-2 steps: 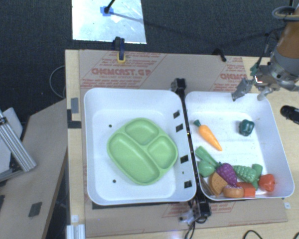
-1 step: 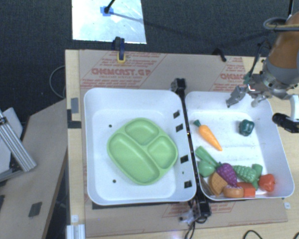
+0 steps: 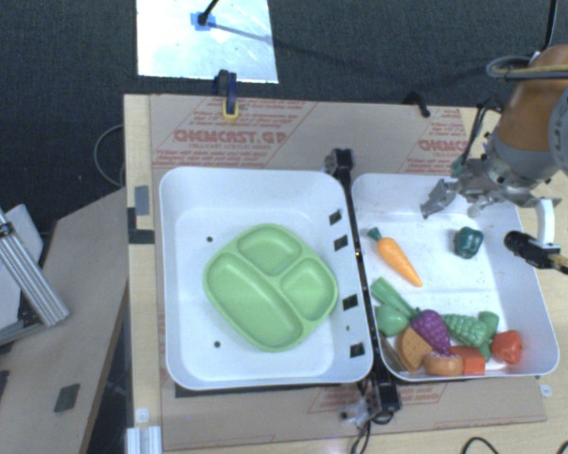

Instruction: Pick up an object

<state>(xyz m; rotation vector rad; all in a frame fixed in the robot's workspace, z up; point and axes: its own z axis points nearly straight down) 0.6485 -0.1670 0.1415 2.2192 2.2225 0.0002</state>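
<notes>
My gripper (image 3: 457,202) hangs over the far part of the right bin (image 3: 525,296), its fingers spread open with nothing between them. A small dark green object (image 3: 468,242) lies just below and to the right of it. An orange carrot (image 3: 398,260) lies left of that, near the bin's middle. At the bin's near edge sits a pile of toy food: a green vegetable (image 3: 390,307), purple grapes (image 3: 432,328), a knobbly green piece (image 3: 470,328), a red tomato (image 3: 507,346) and an orange-red piece (image 3: 447,363).
The left bin (image 3: 185,216) holds a green divided plate (image 3: 270,287). A black divider with clips (image 3: 352,253) runs between the bins. The arm (image 3: 540,121) rises at the right, and a black cable fitting (image 3: 528,247) sticks out over the right bin's rim.
</notes>
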